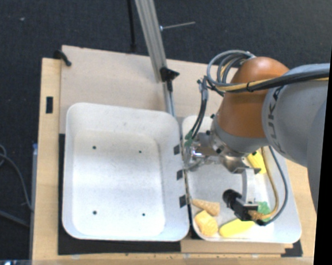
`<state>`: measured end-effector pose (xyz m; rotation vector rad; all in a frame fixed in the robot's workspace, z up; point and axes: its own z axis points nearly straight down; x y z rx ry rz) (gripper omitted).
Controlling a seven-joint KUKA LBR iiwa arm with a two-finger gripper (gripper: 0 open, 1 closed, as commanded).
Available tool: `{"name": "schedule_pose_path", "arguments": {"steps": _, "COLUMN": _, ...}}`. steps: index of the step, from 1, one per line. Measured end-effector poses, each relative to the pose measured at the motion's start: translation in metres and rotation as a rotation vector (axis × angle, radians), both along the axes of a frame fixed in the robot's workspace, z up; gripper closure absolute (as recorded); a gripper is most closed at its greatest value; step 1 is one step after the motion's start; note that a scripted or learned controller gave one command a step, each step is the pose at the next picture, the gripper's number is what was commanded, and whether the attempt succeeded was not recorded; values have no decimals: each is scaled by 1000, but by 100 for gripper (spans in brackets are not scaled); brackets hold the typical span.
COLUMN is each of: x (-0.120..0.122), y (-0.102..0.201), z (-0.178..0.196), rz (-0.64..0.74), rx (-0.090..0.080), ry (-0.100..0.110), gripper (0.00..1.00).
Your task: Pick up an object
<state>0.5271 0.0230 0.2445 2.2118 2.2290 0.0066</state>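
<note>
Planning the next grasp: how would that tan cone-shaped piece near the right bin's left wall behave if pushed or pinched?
The tan cone tapers, so it would probably roll in an arc rather than straight. It looks small, likely light. Lying against the yellow block, it may nudge that when pushed.

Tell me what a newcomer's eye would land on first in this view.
First comes the grey arm with its orange band, looming in from the right over the right bin. Next come the yellow pieces crowded at that bin's near edge: a yellow block, a yellow oval piece and a tan cone. The left bin is a broad white expanse beside them.
</note>
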Motion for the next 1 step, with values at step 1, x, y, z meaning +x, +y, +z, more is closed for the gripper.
{"name": "schedule_pose_path", "arguments": {"steps": 1, "x": -1, "y": 49, "z": 9, "rz": 0, "rx": 0, "ry": 2, "gripper": 100}}
